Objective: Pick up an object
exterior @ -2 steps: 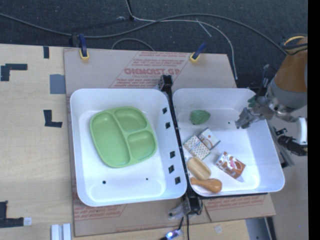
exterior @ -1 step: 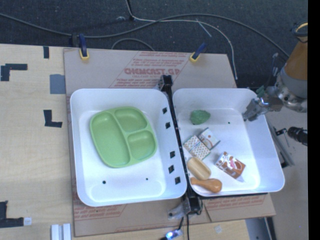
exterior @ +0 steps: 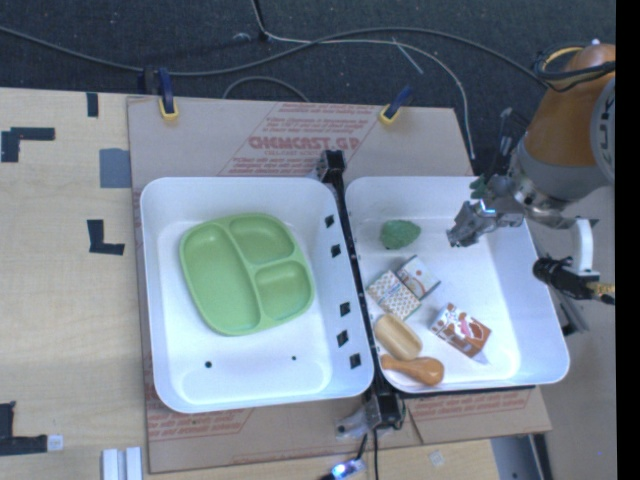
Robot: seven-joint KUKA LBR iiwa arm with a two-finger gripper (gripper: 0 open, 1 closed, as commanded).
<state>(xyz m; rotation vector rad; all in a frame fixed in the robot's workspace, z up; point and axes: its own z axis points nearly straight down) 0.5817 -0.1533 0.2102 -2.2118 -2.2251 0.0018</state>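
The gripper (exterior: 468, 230) hung over the right bin (exterior: 530, 298), nothing visibly between its fingers; their spread I could not tell. A green object (exterior: 400, 234) lay nearby

It was probably a robotics lab, since two white bins (exterior: 160, 268) sat on a cardboard sheet (exterior: 290, 143) clamped to a wooden desk (exterior: 60, 298), loose cables (exterior: 300, 40) trailed over dark carpet (exterior: 100, 8), and a grey-and-orange arm (exterior: 570, 118) reached in.

Grey arm (exterior: 560, 173) w/ orange band, metallic wrist, black cable.
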